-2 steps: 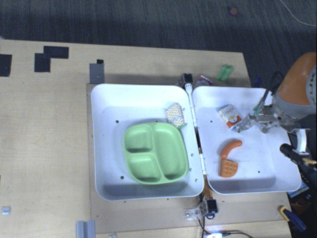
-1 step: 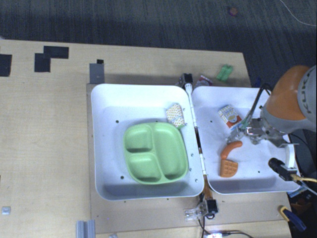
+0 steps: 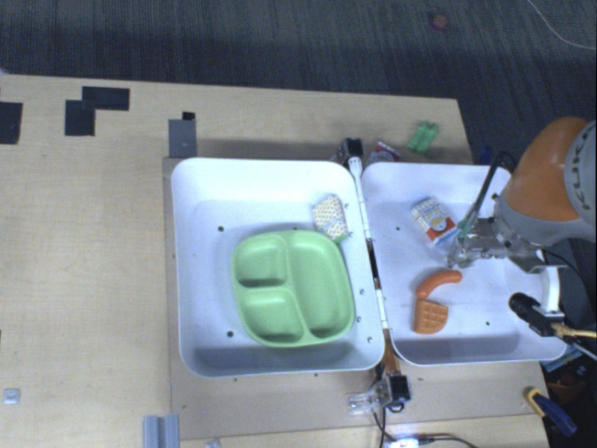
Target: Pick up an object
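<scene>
My gripper (image 3: 460, 255) sits low in the right bin (image 3: 485, 339), just beside the orange sausage (image 3: 437, 283) and carton (image 3: 432, 217), lined up for a grab, grip state cannot tell; 1 green tray (image 3: 294, 287) fills left bin (image 3: 201, 250).

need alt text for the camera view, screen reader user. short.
A grey arm with an orange band reaches from the right, its gripper low in the right white bin just above an orange sausage-shaped toy, with a waffle-like piece and a small carton nearby. The left bin holds a green divided plate and a small speckled item.
</scene>
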You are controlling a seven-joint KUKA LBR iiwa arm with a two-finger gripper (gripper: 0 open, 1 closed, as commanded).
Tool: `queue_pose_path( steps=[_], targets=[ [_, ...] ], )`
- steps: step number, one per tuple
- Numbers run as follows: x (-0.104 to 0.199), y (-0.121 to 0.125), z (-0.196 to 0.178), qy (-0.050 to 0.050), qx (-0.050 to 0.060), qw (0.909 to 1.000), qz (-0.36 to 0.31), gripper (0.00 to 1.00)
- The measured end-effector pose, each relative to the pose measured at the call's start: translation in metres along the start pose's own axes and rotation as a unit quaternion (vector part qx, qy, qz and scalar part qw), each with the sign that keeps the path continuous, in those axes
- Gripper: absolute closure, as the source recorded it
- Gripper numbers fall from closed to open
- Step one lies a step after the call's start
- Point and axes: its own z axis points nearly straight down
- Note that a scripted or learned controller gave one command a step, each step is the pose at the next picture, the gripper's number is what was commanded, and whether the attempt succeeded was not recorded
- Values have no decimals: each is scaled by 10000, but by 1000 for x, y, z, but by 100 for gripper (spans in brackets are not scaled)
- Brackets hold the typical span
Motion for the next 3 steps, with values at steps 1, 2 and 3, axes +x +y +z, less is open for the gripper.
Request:
queue_pose_path(
  steps=[1, 2, 3],
  targets=[
    [0, 0, 0, 1, 3, 10000, 1, 0],
    [36, -45, 11, -4, 13, 10000, 25, 0],
    [37, -43, -1, -9, -15, 10000, 18, 100]
  ],
)
